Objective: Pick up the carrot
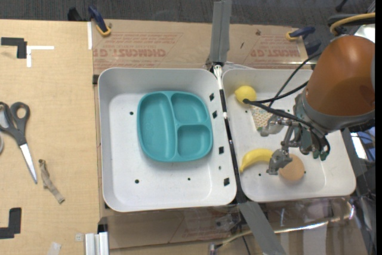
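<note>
Right bin (340,185): you see the gripper (279,163) low over the bin's near half, hanging from the grey arm with its orange band (343,77), which enters from the right. Dark cables run from the wrist toward the bin's far-left corner. Whether the gripper is released or clenched, you cannot tell; its tip is tangled with hardware and shadow.

Just right of the gripper tip, touching or nearly touching it, lies an orange-tan rounded object (292,171) on the bin floor. It is the only orange-toned item here, but you cannot tell whether it is the carrot. Nothing is visibly grasped.

Just left of the gripper lies a yellow banana (255,158), curved, near the bin's left wall. A round yellow fruit (245,94) sits in the far-left corner, well apart from the gripper. A small speckled item (259,119) rests between fruit and banana.

Left bin (113,188): a teal divided plate (175,126) lies flat at its centre.

Bench, far left: a pair of scissors (19,131) rests well apart from both bins.
</note>
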`<state>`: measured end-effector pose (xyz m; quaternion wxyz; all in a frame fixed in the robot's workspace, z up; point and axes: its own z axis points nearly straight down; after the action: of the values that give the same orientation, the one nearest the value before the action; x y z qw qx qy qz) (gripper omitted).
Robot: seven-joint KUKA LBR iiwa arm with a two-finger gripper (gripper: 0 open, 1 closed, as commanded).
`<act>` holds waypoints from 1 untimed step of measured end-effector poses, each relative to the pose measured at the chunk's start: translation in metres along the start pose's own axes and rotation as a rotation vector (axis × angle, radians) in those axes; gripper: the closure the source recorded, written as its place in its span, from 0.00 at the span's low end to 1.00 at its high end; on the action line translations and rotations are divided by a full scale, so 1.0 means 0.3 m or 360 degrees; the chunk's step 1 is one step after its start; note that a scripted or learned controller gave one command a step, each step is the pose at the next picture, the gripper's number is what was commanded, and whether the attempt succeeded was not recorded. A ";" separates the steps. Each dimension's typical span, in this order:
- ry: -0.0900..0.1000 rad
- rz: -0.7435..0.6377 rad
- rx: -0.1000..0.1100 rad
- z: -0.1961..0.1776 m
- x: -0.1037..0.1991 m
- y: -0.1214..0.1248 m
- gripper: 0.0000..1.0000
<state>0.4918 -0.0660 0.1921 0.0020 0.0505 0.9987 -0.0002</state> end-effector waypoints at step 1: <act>0.0002 -0.0393 -0.0002 0.321 -0.106 -0.103 0.00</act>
<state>0.5207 -0.1000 0.0960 0.0013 -0.0730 0.9973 0.0000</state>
